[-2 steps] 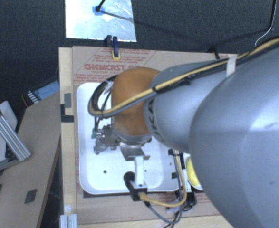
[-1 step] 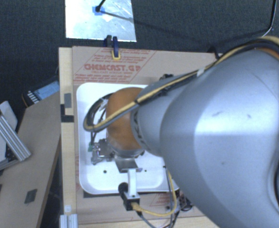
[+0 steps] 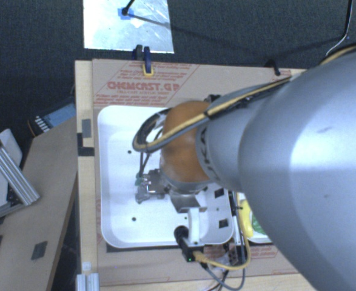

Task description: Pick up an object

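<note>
- Nearest the camera, the arm (image 3: 299, 162) is a broad, smooth grey cylinder reaching in from the right and covering most of the right half of the scene.
- Past it sits the rounded orange band (image 3: 181, 144), with black and yellow cables (image 3: 150, 132) looping off its left side.
- Below the band, white and grey wrist hardware ends at the gripper (image 3: 146, 187), a small metal piece hanging over the middle of the left bin; I cannot tell its state, and nothing is visible in it.
- The left bin (image 3: 114, 162) is shallow, white and smooth, with rounded corners and a few small dark specks on its floor.
- A yellow and green object (image 3: 249, 220) peeks out at the right, just beside the wrist, mostly hidden by the arm.
- The bins rest on a tan board (image 3: 165, 80) printed with red lettering, held at the far edge by a yellow clamp (image 3: 146, 62).
- Beyond lies dark carpet (image 3: 238, 17) with a shiny foil sheet (image 3: 128, 17).
- At the left stands a brown table (image 3: 38, 187).
</note>
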`<state>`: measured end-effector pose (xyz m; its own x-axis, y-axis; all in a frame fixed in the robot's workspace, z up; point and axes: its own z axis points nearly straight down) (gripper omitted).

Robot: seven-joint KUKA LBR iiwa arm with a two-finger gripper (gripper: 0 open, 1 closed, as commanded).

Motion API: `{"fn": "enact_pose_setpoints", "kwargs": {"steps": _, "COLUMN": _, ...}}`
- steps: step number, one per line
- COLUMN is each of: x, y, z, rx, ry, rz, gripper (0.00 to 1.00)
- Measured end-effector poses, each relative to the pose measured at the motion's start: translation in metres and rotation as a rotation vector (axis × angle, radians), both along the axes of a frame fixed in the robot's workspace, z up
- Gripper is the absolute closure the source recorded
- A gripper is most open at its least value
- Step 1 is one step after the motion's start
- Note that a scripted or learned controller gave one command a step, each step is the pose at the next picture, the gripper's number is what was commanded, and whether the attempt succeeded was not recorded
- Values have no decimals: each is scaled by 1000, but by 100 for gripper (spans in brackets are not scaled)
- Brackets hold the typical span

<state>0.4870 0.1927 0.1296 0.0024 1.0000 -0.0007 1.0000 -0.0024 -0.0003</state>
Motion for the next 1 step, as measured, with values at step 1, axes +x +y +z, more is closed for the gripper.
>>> {"fn": "enact_pose_setpoints", "kwargs": {"steps": 1, "x": -1, "y": 44, "z": 18, "rx": 3, "ry": -1, "rz": 9, "gripper": 0}}
